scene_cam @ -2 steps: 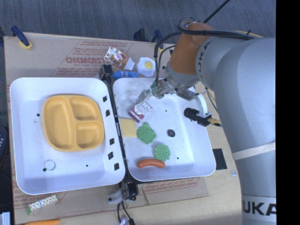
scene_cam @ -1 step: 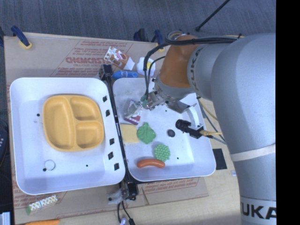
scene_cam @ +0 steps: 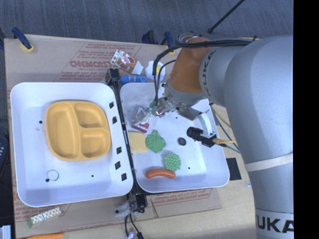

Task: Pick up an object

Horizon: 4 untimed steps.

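Gripper: the gripper (scene_cam: 155, 108) is low in the right bin (scene_cam: 214, 176), near its upper left part; I cannot tell how its fingers stand, because they are too small and dark.
Nearest object: a crumpled silver packet (scene_cam: 141, 118) with a purple edge lies just left of the gripper tip, close or touching, I cannot tell which.
Other objects in right bin: green leaf toy (scene_cam: 155, 142), green round bumpy toy (scene_cam: 172, 161), orange sausage toy (scene_cam: 160, 174), all well below the gripper.
Left bin: the left bin (scene_cam: 20, 133) bears a yellow divided tray (scene_cam: 77, 130).
Arm: grey, with an orange band (scene_cam: 185, 73) above the wrist.
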Each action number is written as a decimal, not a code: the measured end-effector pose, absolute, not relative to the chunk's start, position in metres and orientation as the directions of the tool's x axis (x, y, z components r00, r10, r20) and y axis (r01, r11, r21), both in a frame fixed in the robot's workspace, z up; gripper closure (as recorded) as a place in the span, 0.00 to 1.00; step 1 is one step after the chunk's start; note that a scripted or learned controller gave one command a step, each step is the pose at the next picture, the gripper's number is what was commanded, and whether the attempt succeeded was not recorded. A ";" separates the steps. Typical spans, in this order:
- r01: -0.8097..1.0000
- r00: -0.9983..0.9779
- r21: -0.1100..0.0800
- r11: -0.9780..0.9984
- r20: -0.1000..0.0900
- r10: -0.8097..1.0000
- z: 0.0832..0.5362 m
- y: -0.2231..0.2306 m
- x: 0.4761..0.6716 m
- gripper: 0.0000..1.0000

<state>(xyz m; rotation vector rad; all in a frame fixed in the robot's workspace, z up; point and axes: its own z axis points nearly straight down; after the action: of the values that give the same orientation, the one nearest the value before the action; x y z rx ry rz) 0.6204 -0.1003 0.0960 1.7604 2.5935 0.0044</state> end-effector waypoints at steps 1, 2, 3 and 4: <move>0.995 -0.099 0.009 0.099 -0.001 0.995 0.096 -0.099 0.604 0.00; 0.995 -0.099 0.009 0.099 -0.001 0.995 0.096 -0.099 0.603 0.00; 0.999 -0.048 0.002 0.048 0.000 0.999 0.095 -0.096 0.644 0.00; 0.999 -0.053 0.002 0.053 0.001 0.999 0.107 -0.095 0.645 1.00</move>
<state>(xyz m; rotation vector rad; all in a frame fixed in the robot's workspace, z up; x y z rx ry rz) 0.6445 -0.0955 0.1066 2.1612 2.2787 0.0031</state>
